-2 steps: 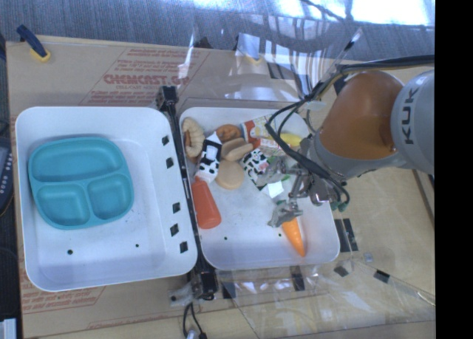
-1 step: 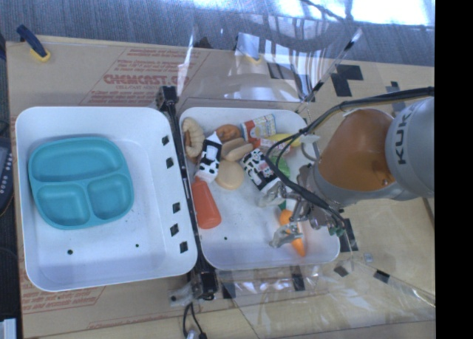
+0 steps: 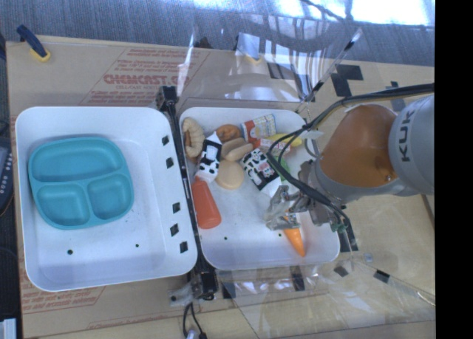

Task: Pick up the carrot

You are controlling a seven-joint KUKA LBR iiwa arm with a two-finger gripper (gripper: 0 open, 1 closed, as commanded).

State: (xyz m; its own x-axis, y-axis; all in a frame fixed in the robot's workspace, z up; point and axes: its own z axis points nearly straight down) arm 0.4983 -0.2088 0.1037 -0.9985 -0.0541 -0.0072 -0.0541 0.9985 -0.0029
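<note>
The carrot [image 3: 295, 241], a small orange cone with a bit of green at its upper end, lies in the right bin [image 3: 244, 256] near its front right corner. My gripper [image 3: 283, 214] hangs just above and left of the carrot, low over the bin floor, with its tip close to the carrot's green end. The grey arm with its orange band [image 3: 358, 149] reaches in from the right over the bin's right rim. Whether the gripper touches the carrot is unclear.
The back of the right bin holds several toy foods: a bagel [image 3: 194, 138], two cow-patterned cartons [image 3: 211, 159] [image 3: 259, 168], bread pieces [image 3: 230, 173], a can [image 3: 259, 129]. An orange-red bottle [image 3: 205, 203] lies by the left wall. A teal divided plate [image 3: 77, 180] sits in the left bin [image 3: 103, 264].
</note>
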